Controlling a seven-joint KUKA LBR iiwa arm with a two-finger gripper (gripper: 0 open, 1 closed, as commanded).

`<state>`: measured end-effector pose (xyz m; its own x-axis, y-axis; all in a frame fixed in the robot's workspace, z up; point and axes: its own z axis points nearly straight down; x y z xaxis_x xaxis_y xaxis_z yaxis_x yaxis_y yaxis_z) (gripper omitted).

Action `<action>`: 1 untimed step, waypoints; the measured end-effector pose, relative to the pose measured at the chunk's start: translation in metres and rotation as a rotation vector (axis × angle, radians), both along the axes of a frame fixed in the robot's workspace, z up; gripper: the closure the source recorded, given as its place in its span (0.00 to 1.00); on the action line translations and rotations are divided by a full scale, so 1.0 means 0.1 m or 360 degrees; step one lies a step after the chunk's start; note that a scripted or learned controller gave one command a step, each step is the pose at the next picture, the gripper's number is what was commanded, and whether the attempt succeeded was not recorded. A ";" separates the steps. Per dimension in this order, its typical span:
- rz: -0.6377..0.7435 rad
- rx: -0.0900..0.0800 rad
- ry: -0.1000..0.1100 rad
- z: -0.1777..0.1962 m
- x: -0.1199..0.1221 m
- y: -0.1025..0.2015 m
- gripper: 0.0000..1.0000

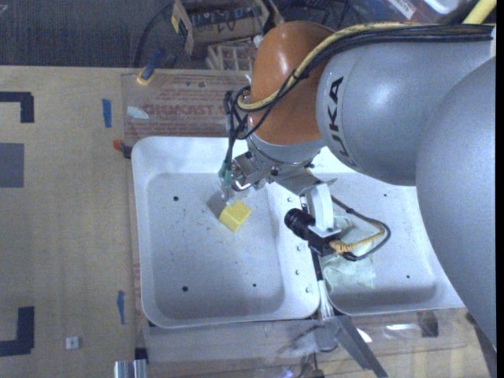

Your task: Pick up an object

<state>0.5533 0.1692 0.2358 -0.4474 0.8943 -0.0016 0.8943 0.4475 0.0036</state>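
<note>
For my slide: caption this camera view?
Pincer poised above small yellow block in left shallow white bin.

grey arm (378, 93) reaches over left bin (157, 290), jaws beside yellow block (235, 216).

A wooden tabletop (71, 211) fills the left of the frame, with blue tape (106, 113) at upper left and black marks (19, 106) along its left edge. A cardboard box (216, 16) sits at top centre.
</note>
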 end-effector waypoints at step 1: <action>-0.0324 -0.0001 0.0011 -0.64 -0.25 0.39 1.00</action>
